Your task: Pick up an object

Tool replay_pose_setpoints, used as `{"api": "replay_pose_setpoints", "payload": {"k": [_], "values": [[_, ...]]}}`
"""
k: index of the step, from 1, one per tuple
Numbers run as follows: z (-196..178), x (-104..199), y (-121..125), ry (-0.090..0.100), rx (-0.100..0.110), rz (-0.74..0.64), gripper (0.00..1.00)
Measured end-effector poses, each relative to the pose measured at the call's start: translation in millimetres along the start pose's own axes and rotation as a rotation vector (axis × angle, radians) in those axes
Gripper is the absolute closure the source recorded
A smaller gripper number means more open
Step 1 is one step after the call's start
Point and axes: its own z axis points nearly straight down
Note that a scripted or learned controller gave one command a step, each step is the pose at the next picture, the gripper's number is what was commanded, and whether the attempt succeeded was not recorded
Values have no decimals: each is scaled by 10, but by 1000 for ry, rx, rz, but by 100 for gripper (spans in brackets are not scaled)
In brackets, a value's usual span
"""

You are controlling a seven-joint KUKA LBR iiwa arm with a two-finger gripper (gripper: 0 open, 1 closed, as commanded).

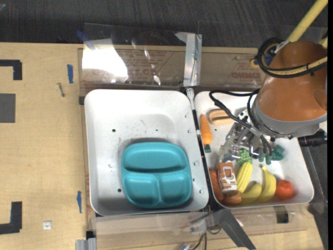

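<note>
The tool [243,146] is hanging low in the right bin [304,163] above the toy corn cob [243,175]; its state cannot be told. Banana [263,186], tomato [284,189] and carrot [206,130] are lying nearby. A teal divided tray [155,174] is sitting in the left bin [104,119].

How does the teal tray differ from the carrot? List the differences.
The teal tray is broad, flat and split into compartments; the carrot is a slim, tapering stick. The teal tray lies in the left bin; the carrot lies in the right bin, along its left wall. The tray is blue-green; the carrot is orange with a green end. Both rest flat on a bin floor, apart from the tool.
</note>
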Motion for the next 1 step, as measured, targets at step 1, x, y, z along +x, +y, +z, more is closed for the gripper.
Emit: {"api": "replay_pose_setpoints", "payload": {"k": [1], "values": [[526, -337, -366, 12, 0, -567, 100]]}}
